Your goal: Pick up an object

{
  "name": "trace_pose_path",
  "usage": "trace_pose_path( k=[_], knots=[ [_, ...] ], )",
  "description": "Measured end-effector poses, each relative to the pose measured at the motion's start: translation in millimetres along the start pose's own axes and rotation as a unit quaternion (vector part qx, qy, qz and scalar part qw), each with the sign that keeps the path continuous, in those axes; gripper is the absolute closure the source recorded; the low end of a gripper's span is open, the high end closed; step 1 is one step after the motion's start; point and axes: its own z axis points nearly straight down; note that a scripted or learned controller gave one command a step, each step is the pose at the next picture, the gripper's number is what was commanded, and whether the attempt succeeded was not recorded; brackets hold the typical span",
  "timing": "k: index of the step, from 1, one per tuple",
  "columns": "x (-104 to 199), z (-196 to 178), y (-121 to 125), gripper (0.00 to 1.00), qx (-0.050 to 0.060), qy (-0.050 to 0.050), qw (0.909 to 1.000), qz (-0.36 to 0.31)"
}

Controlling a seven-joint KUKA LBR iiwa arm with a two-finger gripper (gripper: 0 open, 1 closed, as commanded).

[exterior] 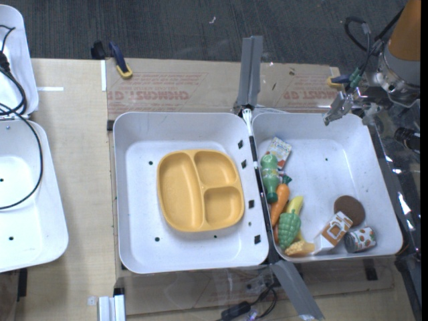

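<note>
Two shallow white bins sit side by side on the bench. The left bin [130, 179] carries a yellow divided plate [200, 189] with three compartments, lying flat near its middle. The right bin [328, 146] holds a cluster of toy food along its left wall and front edge. The grey arm [404, 39] with its orange band comes in at the upper right, and its gripper [341, 109] hangs over the bin's back right rim, well apart from the toys; whether the claw is apart or together cannot be told (it is small and dark against the clutter), and nothing shows between its tips. Among the toys, a brown round cookie [349, 209] lies toward the front right, a carrot [279, 202] slants beside a green bottle [269, 172], a green bumpy vegetable [289, 228] rests below them, and a small printed can [361, 239] lies on its side near a little orange carton [336, 228].
</note>
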Motion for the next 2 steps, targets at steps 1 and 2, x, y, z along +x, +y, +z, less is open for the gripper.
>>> trace_pose_path(
  k=[1,2],
  knots=[
    [-0.6,-4.7,1.3,1.00,0.003,-0.001,1.0000,-0.001],
    [-0.5,-4.6,1.3,0.00,0.003,-0.001,1.0000,-0.001]
  ],
)
